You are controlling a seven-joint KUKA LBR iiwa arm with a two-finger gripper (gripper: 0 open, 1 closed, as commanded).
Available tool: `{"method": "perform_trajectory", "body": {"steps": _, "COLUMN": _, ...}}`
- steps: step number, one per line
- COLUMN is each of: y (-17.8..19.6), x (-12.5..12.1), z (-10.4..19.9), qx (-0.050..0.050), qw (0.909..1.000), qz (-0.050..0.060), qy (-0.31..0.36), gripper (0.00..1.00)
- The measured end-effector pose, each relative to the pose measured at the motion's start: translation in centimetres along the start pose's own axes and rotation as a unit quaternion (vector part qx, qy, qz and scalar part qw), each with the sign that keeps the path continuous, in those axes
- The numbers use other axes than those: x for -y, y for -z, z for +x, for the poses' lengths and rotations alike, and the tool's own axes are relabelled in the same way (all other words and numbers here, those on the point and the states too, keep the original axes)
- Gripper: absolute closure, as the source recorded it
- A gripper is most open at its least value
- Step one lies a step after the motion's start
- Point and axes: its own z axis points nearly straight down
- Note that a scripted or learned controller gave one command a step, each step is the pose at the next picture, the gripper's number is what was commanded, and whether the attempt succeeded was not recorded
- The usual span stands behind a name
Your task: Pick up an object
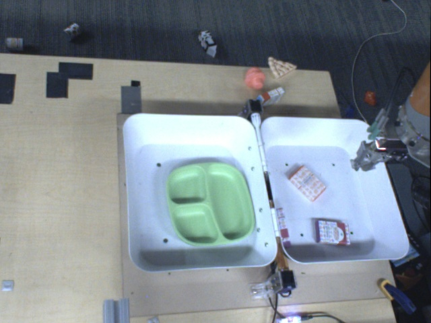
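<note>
No text, brand, number or sign can be read at this resolution. Two small packets in the right bin (387, 200) carry printing too fine to make out: a red-and-white packet (307, 183) near the bin's centre shows a pattern of red marks, and a dark red packet (331, 232) toward 5 o'clock from it bears a pale panel with unreadable marks. A narrow label strip (280, 223) on the seam between the bins, at about 9 o'clock from the dark red packet, shows red specks that cannot be deciphered.
</note>
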Motion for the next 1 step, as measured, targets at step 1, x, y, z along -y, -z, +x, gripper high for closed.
{"method": "perform_trajectory", "body": {"steps": 1, "y": -2.38, "x": 3.10, "z": 6.12, "qx": 0.000, "qw": 1.0000, "qz": 0.000, "qy": 0.000, "gripper": 1.00}}
